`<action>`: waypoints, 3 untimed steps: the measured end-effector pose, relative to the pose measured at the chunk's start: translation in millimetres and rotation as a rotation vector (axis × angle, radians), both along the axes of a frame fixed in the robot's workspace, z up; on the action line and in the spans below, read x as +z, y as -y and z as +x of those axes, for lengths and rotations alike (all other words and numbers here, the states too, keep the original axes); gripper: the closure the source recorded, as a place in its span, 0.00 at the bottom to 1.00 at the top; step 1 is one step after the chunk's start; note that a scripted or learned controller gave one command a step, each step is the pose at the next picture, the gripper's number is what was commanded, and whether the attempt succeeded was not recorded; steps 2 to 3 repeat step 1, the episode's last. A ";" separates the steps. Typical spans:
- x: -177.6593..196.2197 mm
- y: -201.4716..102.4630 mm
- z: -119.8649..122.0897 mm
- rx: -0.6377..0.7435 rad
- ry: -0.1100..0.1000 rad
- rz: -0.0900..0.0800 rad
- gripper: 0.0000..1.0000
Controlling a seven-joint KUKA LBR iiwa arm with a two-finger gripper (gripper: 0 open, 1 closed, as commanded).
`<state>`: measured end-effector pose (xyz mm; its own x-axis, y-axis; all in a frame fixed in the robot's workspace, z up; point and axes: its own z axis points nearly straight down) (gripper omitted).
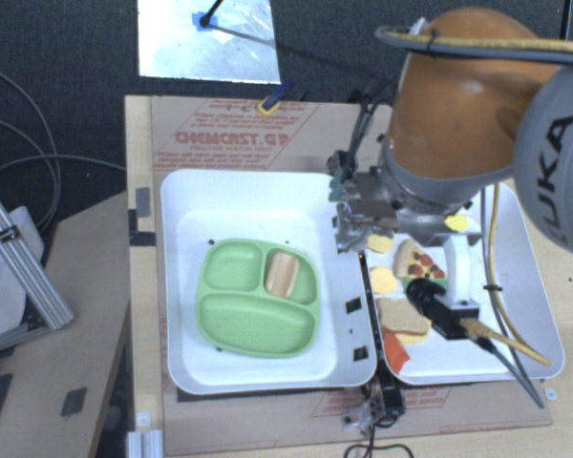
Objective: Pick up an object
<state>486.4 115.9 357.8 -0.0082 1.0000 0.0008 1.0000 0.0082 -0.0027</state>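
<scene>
My gripper (352,225) hangs low over the seam between the two bins, at the left edge of the right bin (533,289). Just to its right lie toy foods: a pizza slice (423,261), a yellow piece (385,281), a slice of toast (404,318) and a red-orange wedge (395,352). Another yellow piece (457,224) peeks out from under the wrist. The arm's body hides the back of the right bin.
The left bin (184,256) holds a green divided plate (258,299) with a tan bun-like piece (282,274) in its upper right compartment. A cardboard sheet (231,132) lies under the bins. A metal frame (24,265) stands off the bench's left side.
</scene>
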 end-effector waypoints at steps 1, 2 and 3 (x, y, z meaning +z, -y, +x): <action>14.7 3.2 1.3 -0.001 0.007 0.001 1.00; 14.7 3.2 1.3 -0.001 0.007 0.001 1.00; 14.7 3.2 1.3 -0.001 0.007 0.001 1.00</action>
